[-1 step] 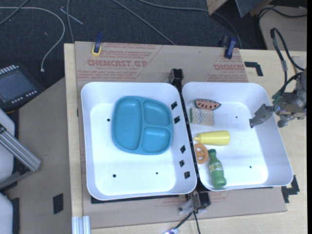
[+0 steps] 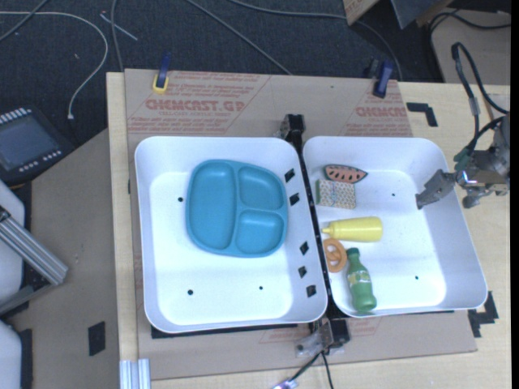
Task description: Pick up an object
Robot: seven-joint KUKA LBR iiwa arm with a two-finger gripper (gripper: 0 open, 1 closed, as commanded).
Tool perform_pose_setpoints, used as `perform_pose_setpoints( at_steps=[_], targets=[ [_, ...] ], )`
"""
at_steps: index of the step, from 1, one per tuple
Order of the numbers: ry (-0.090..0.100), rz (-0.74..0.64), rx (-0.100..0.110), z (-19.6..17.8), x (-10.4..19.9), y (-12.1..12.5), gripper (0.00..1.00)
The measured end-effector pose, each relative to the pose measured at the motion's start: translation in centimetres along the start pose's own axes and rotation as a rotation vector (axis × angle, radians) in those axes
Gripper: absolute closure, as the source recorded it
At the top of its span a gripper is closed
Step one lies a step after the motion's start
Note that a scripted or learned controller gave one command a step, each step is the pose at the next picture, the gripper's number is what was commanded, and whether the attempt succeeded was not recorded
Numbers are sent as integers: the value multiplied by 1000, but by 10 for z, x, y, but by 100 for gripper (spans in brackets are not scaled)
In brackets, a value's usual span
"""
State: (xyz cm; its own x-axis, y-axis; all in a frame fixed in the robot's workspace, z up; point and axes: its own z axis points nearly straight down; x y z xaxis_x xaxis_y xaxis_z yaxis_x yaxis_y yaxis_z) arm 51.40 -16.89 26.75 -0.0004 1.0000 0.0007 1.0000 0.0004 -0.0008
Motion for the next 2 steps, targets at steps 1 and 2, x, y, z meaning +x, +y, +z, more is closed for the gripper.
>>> perform_pose_setpoints(
  at_steps=[1, 2],
  targets=[
    [2, 0, 5, 51, 3, 9, 0],
    [2, 0, 5, 96, 5, 16, 0]
  ],
)
